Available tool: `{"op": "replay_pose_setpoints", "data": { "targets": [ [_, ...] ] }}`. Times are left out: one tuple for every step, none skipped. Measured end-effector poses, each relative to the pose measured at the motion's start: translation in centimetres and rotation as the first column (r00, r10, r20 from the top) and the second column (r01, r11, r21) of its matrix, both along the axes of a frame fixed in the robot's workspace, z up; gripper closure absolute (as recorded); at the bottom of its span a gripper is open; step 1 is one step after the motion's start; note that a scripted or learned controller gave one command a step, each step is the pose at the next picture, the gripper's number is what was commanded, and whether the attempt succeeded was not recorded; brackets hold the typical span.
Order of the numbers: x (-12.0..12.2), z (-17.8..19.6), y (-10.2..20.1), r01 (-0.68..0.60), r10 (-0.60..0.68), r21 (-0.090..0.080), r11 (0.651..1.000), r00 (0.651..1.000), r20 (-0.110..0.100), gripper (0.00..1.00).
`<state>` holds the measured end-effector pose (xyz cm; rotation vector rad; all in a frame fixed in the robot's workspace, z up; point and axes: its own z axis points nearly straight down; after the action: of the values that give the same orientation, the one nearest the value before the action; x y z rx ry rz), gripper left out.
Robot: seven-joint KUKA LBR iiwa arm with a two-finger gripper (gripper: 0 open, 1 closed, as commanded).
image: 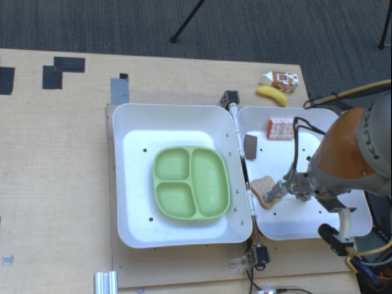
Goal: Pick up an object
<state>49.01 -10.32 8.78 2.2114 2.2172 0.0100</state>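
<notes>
- step: reach/approach for the pick. the gripper (278,192) is low in the right bin (288,225), right of frame centre, with its tips at the right edge of the toast slice (263,190).
- claw state: cannot tell. the tips are small and blurred against the toast, so there's no reading on whether they're wide, narrow or pinching anything. not calling it a grasp.
- target, by my guess: the toast slice, lying flat near the right bin's left wall, lower-middle of frame. it looks touching or just beside the tips.
- other candidates in the same bin: a small dark block (250,146) up by the left wall and a red-and-white carton (280,128) near the top edge, both apart from the gripper.
- next move calls for: tips straddling the slice's edge, a close, then a straight lift. it's flat and thin, so it probably slips out or just gets shoved.
- edges: toast sits close to the divider wall between the bins; any push toward frame left pins it against that wall. little room on that side.
- open room: bare floor in the right bin, below and right of the toast, but the arm's orange band (346,149) and wrist cover much of it.
- left bin (122,164) holds a green divided plate (191,183) at frame centre, well apart from the gripper.
- outside the bins, upper right: a banana (272,94) and a small box (285,78) on the bench (55,176), out of play.
</notes>
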Motion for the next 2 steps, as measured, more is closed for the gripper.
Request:
{"op": "replay_pose_setpoints", "data": {
  "targets": [
    [0.30, 1.24, 0.05, -0.002, 0.002, 0.000, 1.000, 1.000, 0.008, 1.00],
    [0.26, 1.20, 0.05, -0.002, 0.002, 0.000, 1.000, 1.000, 0.006, 0.00]
  ]
}}
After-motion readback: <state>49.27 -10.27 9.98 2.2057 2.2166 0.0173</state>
